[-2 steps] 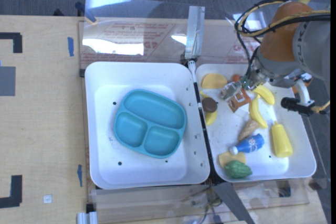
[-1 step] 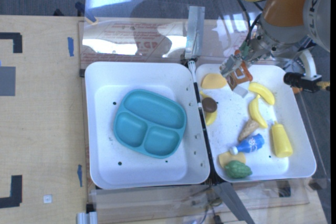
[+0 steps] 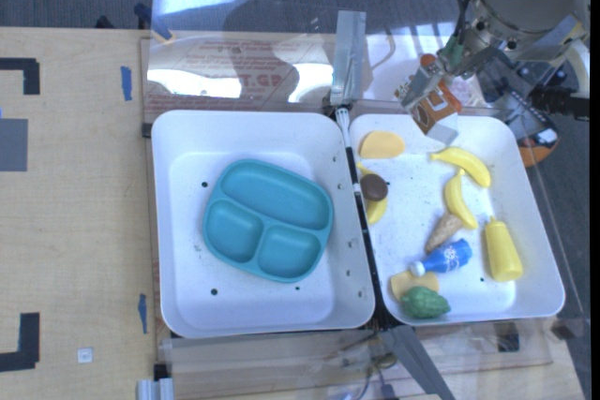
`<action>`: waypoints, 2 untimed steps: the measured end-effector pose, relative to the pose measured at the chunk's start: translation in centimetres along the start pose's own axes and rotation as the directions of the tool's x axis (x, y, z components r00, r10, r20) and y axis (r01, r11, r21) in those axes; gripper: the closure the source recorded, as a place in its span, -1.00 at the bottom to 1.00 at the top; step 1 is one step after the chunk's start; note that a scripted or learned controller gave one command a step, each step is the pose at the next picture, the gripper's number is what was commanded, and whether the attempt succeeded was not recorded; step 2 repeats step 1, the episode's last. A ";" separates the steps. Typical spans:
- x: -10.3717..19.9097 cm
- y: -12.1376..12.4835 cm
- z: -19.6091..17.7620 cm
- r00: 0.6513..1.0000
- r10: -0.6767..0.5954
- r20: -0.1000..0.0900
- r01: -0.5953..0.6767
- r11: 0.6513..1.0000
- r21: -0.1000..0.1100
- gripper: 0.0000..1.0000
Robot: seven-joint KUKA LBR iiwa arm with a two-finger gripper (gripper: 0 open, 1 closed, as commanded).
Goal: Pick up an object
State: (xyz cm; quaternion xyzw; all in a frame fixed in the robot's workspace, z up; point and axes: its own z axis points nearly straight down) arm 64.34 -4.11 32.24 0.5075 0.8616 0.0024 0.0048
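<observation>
Arm poised over the far rim of the right bin, nothing yet lifted.

The jaws (image 3: 433, 100) hang above the back edge of the right bin (image 3: 539, 295); whether they are released or clenched I cannot tell. Candidates lie below: two bananas (image 3: 464, 166), a yellow bottle (image 3: 502, 250), a blue bottle (image 3: 445, 259), a green lump (image 3: 425, 303). The nearest banana looks the easiest pick; I would come straight down and span its narrow width. The left bin (image 3: 178, 295) holds a teal divided plate (image 3: 267, 220). The desk (image 3: 70, 201) is pale wood; grey carpet lies beyond.
</observation>
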 end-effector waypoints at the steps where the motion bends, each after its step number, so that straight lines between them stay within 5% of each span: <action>1: 0.0 0.0 -0.7 1.000 0.000 0.001 0.000 1.000 0.002 1.00; 2: 0.0 0.0 -0.7 1.000 0.000 0.001 0.000 1.000 0.002 1.00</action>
